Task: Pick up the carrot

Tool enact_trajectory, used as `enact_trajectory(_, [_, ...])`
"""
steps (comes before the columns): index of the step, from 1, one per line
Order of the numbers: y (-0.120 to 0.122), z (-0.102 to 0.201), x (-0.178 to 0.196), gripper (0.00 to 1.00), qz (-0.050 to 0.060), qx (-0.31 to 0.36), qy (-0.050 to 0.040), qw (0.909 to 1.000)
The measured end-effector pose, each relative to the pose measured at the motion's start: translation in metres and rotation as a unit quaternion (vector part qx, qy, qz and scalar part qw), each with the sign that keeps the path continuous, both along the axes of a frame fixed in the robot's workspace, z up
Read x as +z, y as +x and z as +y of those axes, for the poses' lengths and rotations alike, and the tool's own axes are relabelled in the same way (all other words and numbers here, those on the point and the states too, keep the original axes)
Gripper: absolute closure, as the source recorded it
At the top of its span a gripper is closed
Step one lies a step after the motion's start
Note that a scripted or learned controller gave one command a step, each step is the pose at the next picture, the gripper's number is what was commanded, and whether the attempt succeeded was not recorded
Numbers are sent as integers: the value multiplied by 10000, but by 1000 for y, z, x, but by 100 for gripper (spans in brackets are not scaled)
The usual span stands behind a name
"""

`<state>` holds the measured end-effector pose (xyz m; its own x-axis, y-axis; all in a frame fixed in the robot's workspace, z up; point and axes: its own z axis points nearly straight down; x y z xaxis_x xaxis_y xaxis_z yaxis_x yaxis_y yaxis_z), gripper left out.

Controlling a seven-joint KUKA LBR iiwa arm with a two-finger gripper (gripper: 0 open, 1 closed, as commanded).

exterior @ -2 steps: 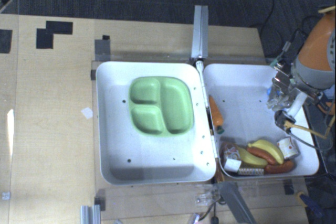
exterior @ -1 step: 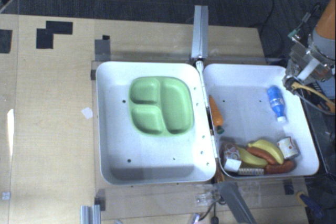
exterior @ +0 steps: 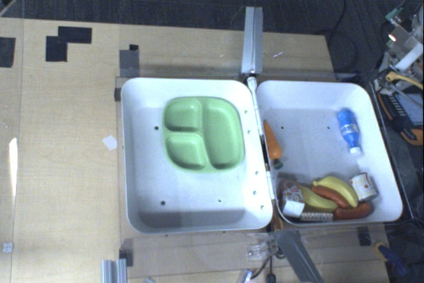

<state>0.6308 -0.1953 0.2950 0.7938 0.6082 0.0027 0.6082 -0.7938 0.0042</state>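
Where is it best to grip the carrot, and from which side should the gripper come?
Probably the carrot's middle, from above, fingers across its narrow width. It lies lengthwise against the right bin's left wall, so one finger has little room there.

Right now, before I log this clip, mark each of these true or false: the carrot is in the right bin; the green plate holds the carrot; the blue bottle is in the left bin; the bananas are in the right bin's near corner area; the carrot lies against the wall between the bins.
1. The carrot is in the right bin. True.
2. The green plate holds the carrot. False: its compartments hold nothing.
3. The blue bottle is in the left bin. False: it lies in the right bin.
4. The bananas are at the right bin's near edge. True.
5. The carrot lies along the wall between the bins. True.
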Motion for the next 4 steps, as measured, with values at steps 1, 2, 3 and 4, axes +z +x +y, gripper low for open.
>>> enact_trajectory(1, [-13,41,18,100,10,392,2,9992])
enact_trajectory(2, [5,-3,-17,100,9,575,-1,9983])
enact_trajectory(3, [31,-3,-42,100,3,775,-4,9970])
enact_trajectory(4, [33,-1,-29,100,-17,816,-16,9967])
